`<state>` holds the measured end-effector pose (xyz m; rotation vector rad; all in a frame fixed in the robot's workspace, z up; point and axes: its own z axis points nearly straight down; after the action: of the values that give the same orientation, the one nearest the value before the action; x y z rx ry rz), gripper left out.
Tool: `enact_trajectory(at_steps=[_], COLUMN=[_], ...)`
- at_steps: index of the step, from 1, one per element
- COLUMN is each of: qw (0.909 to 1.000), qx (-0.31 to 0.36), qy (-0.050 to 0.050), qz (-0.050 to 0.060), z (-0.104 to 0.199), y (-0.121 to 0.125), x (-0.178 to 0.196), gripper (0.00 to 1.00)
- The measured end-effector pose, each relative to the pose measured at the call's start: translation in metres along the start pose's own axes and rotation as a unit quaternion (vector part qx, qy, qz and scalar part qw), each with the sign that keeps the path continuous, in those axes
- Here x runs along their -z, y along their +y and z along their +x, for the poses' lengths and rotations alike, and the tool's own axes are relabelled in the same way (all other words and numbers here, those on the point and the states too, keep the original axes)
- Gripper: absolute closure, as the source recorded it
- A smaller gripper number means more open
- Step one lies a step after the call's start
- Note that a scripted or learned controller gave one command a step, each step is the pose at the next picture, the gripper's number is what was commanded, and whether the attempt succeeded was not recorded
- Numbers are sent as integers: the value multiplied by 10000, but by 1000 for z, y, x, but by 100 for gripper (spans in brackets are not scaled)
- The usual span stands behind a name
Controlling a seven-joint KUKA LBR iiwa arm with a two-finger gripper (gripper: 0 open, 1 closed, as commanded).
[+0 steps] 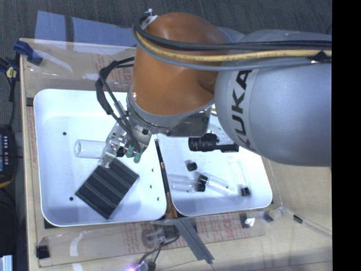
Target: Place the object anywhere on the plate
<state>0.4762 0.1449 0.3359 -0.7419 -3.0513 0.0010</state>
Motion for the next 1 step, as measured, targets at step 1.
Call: enact_trajectory(at_steps=[1], qw=[9927], qx=[-1204], qy=[-5], qz=[6], z=[-10], y=[83], x=[-17], gripper=[100])
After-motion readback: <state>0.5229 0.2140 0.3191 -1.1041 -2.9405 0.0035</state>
